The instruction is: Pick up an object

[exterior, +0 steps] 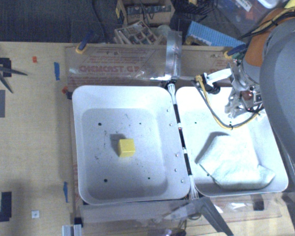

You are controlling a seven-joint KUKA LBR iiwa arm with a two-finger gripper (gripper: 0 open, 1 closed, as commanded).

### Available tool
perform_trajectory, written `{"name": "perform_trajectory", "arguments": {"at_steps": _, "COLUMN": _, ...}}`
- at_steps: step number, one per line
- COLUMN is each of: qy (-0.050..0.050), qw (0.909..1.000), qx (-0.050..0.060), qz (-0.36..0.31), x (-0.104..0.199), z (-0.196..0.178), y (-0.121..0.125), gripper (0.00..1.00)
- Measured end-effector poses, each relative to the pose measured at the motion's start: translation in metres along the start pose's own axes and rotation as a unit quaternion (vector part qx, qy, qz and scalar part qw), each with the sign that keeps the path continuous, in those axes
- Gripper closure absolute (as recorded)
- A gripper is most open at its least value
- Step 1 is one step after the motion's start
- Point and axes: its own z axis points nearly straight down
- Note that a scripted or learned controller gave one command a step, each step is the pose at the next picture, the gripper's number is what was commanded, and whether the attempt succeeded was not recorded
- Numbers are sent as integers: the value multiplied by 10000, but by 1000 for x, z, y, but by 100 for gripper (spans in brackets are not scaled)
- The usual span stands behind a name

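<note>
A small yellow block [127,147] lies near the middle of the left bin [88,107]. In the right bin [196,102] a crumpled white cloth or bag [234,165] rests against the near wall. My gripper [236,106] hangs over the far right part of the right bin, above and behind the white cloth and far from the yellow block. A yellow cable [217,117] loops down from the wrist across that bin's floor. Nothing shows between the gripper's tips.
The grey arm [285,82] with its orange band [258,45] covers the right bin's right side. A ridge [179,132] divides the two bins. Taped plastic sheeting [123,65] lies behind the bins, with boxes and cables beyond the bench.
</note>
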Motion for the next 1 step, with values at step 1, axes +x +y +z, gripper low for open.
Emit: {"name": "perform_trajectory", "arguments": {"at_steps": 1, "qy": 6, "qw": 10000, "qx": -1, "qz": 8, "x": 11, "z": 77, "y": 18, "gripper": 100}}
